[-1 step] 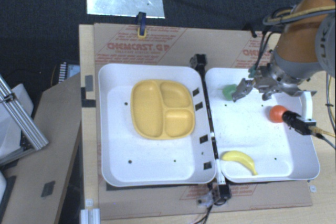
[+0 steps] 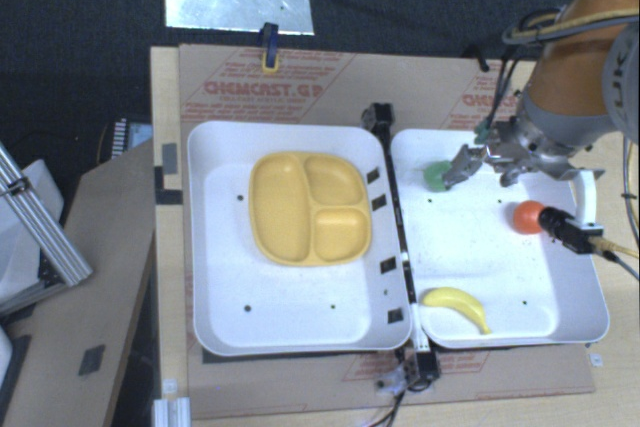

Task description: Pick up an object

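Objects for the picking sit in the right bin [image 2: 575, 320]: a banana [image 2: 456, 305] near its front edge, an orange ball [image 2: 527, 216] toward its right side, and a small green thing [image 2: 436, 176] at its back left. From where I stand the arm [image 2: 580, 65] is the biggest thing over the surface [image 2: 290, 83], hanging above that bin's far side. The left bin [image 2: 215, 315] carries a yellow divided plate [image 2: 307, 207], well apart from all this. The gripper [image 2: 480, 165] is tilted down toward the green thing, its fingers [image 2: 462, 167] just beside it, perhaps touching; whether they are apart or closed I cannot tell at this slant.

My worry is the green thing being nudged rather than gripped (it looks small and rounded), so it may roll toward the bin wall. The ball, near a black part of the wrist, could get knocked too.
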Robot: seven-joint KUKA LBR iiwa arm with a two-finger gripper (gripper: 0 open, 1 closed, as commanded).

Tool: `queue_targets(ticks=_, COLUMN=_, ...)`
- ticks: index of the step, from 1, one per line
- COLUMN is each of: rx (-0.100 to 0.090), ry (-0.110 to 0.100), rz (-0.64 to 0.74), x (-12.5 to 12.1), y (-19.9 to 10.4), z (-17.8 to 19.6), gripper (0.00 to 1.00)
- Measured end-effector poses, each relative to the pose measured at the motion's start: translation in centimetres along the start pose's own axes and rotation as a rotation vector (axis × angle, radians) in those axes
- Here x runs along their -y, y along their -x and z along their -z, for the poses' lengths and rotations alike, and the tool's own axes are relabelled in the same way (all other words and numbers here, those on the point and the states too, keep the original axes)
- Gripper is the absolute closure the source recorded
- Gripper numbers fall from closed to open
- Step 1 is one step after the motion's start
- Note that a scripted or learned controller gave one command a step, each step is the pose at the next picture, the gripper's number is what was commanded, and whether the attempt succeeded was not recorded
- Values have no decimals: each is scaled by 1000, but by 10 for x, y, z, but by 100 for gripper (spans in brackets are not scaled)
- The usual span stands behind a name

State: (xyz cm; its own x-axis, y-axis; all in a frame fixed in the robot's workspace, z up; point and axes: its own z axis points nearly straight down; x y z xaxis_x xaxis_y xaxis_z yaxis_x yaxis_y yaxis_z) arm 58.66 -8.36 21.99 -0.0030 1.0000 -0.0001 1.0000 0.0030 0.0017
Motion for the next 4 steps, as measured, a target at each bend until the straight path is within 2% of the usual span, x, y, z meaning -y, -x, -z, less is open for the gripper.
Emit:
queue_targets(ticks=1, rx=0, ry=-4, rz=-2, x=-8, y=2, z=-58, gripper=0)
queue_targets(ticks=2, rx=-1, ry=-6, rz=-3, x=0, y=4, z=-117, gripper=0)
queue_targets(ticks=3, rx=0, ry=-3, rz=-3, x=0, y=4, z=-136, gripper=0)
queue_targets(ticks=4, rx=0, ry=1, rz=-4, x=-1, y=4, z=-125, gripper=100)
